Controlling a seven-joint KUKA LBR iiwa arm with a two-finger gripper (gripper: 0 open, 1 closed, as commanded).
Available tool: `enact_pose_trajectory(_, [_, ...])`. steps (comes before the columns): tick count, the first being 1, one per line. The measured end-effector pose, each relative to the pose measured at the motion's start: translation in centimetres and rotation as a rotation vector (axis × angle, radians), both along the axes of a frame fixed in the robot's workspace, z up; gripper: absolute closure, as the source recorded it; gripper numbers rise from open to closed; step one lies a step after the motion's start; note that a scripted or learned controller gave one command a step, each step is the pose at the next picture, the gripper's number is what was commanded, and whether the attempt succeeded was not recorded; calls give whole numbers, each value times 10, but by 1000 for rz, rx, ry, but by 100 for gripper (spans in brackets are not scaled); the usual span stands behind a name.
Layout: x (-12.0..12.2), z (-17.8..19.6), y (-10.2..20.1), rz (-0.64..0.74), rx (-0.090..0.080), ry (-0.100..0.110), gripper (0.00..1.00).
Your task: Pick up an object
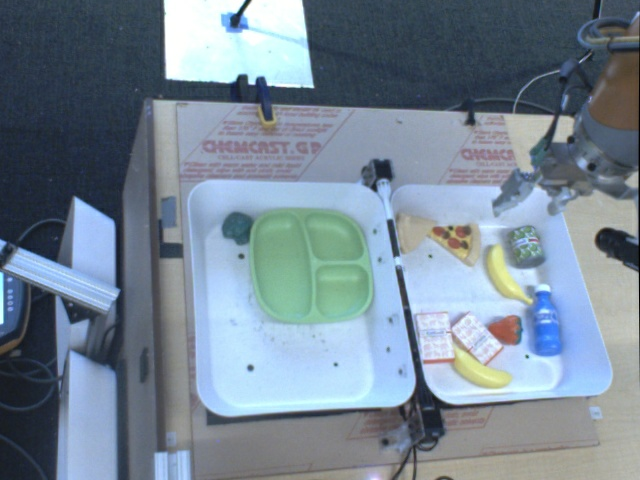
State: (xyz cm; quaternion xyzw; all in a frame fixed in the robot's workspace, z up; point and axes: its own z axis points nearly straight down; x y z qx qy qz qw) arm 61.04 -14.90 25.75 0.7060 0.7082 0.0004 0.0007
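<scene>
Grey and orange at 1 o'clock of the right bin [584, 340]: found the gripper [530, 198] there, above the far rim, spread wide and pinching nothing. Judged any of the loose pieces in that bin a fair target, with the can [524, 245] nearest, just toward 6 o'clock of the gripper, and the pizza [455, 240] toward 8 o'clock. Feared a few failures. Could have closed on air if lowered straight down, being over the rim and not over a piece. Could have rolled the can away on a glancing touch, since it looked to be lying on its side. Could have nudged the upper banana [507, 273], lying just beside the can, and so spoiled the grasp. Could have caught two pieces at once around 6 o'clock of the bin, given the crowding there. Could have slid off the flat pizza without lifting it. Counted, in the right bin: one can, one pizza slice, one pale wedge [410, 231] at 10 o'clock, two bananas, the lower banana [480, 371] at 6 o'clock, two small red-and-white cartons [433, 335] side by side, one red piece [508, 328] too small to name, and one blue bottle [545, 320] at 4 o'clock. Counted, in the left bin [300, 363]: one green plate [310, 266] with three compartments, and one dark green lump [237, 227] touching its 10 o'clock edge. Made it two bins and one gripper in all.
</scene>
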Motion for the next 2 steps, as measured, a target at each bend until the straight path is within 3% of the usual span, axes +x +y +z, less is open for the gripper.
enact_pose_trajectory(1, [16, -83, -51, -2, -1, 2, 0])
enact_pose_trajectory(2, [5, -146, -57, 0, -2, -3, 0])
